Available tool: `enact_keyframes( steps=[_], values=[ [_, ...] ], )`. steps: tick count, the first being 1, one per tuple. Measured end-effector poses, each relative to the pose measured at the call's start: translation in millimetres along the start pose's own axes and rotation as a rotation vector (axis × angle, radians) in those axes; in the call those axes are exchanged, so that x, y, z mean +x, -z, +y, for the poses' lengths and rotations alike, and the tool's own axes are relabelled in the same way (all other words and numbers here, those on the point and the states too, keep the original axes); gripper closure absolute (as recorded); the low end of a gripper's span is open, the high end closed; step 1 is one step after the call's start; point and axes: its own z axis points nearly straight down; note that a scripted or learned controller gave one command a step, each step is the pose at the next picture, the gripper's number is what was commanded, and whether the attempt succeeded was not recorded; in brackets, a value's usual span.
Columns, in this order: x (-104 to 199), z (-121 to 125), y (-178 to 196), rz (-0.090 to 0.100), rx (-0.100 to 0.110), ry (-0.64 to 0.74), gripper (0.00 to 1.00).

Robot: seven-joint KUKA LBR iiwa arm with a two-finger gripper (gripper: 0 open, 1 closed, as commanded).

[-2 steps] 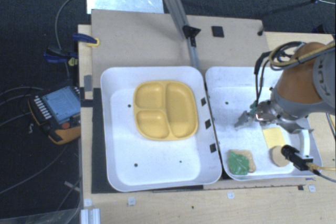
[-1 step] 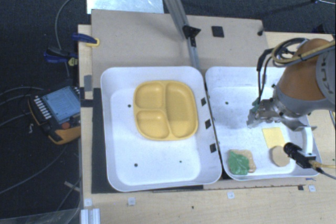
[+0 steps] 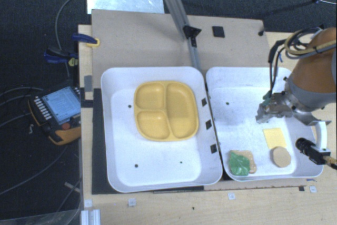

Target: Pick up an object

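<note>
In the right bin [image 3: 231,87] lie a flat yellow square like a cheese slice [image 3: 275,138], a round tan disc [image 3: 281,156] near the front right corner, and a green lump on a tan base [image 3: 241,163] at the front left. My gripper [image 3: 269,111] hangs over the bin's right half, just behind the yellow square. Nothing shows between it and the bin floor.
A yellow three-compartment plate [image 3: 166,110] lies in the left bin [image 3: 121,166]. A metal pole [image 3: 176,8] slants down from the back to the gap between the bins. A handheld device [image 3: 55,113] and clamps [image 3: 79,47] lie off the bench's left side.
</note>
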Motion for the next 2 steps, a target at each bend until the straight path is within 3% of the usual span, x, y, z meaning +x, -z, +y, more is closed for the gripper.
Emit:
enact_keyframes(
  steps=[2],
  values=[
    [6, 8, 100, 0.000, -0.002, 0.006, 1.00]
  ],
)
